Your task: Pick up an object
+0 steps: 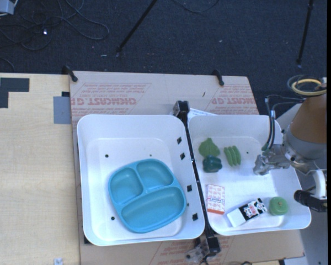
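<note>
The right bin holds several small objects. A light green leafy toy lies next to a dark teal piece, with a green ridged piece just to their right. Nearer the front are a red and white packet, a black and white carton and a round green object. My gripper hangs low over the bin's right side, to the right of the ridged piece and above the carton in the image. I see nothing held in it.
The left bin holds a blue divided plate. A black divider runs between the bins. Cardboard lies under both bins, on a wooden bench. The arm's grey and orange body stands over the right bin's right edge.
</note>
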### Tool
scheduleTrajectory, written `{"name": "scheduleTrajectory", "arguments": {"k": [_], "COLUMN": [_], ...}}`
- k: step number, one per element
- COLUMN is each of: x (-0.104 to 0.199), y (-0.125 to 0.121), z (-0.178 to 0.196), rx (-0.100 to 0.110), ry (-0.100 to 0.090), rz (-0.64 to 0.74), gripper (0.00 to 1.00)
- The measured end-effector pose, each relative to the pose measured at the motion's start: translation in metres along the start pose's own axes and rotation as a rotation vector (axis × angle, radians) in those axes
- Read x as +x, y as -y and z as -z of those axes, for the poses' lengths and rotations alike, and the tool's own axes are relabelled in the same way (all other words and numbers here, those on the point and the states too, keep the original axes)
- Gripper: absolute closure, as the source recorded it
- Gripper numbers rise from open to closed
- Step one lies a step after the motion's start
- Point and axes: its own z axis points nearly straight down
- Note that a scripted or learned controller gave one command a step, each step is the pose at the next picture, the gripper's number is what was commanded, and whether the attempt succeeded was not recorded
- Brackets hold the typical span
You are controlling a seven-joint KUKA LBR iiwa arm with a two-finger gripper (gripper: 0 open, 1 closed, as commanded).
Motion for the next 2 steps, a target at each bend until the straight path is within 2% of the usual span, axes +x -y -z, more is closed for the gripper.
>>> {"name": "scheduleTrajectory", "arguments": {"k": [2], "x": [0.001], "y": [0.009], "z": [0.094], "rx": [-0.005], "ry": [0.002], "rz": [0.006], "gripper": [1.00]}}
